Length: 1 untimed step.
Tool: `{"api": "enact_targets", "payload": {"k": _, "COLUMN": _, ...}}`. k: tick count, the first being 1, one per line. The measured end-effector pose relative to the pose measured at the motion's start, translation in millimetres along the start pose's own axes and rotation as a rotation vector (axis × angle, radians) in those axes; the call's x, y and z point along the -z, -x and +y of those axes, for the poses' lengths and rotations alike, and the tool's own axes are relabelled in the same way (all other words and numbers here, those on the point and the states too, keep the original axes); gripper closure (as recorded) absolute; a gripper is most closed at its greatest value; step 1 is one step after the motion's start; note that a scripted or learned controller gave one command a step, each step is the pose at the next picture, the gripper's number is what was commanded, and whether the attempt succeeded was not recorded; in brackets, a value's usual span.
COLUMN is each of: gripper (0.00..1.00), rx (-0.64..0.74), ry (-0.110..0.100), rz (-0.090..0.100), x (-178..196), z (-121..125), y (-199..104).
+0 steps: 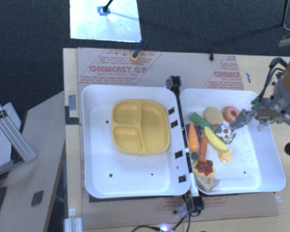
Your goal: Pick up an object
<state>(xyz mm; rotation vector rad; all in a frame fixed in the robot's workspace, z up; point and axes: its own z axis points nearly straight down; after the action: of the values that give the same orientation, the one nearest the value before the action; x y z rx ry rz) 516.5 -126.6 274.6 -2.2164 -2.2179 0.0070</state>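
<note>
**Pincer low over the toy food in the right bin**

White plastic everywhere you look: two shallow white bins sit side by side on the pale wooden worktop (72, 71), and the left bin (94, 173) carries a yellow plastic plate with three compartments (139, 126), lying flat near its middle.

Over in the right bin (261, 168) the toys crowd the left half. An orange toy carrot (193, 137) lies lengthwise right by the divider, with a dark purple piece just beside it. A green toy vegetable (201, 120) slants above them, and a yellow toy banana (215, 141) runs diagonally down to the right. There's a round beige bun-like toy (213, 115) at the top of the cluster, and a pink ring doughnut with frosting (230, 113) just beside it. A small white box with red and dark print (224, 134) sits just right of the banana. Down at the near edge rests a toy pizza slice with red toppings (206, 170).

And here's the grey arm reaching in from the right, its metal pincer (239, 121) down beside the doughnut and just above the printed box. Whether its tips are apart or together, I cannot tell at this angle, and nothing is visibly caught between them.
</note>
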Motion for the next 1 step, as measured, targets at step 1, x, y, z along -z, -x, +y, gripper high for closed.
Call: {"api": "enact_targets", "payload": {"k": 1, "gripper": 0.00, "rx": 0.002, "ry": 0.010, "rz": -0.002, "x": 4.6, "z": 1.7, "y": -0.1}}
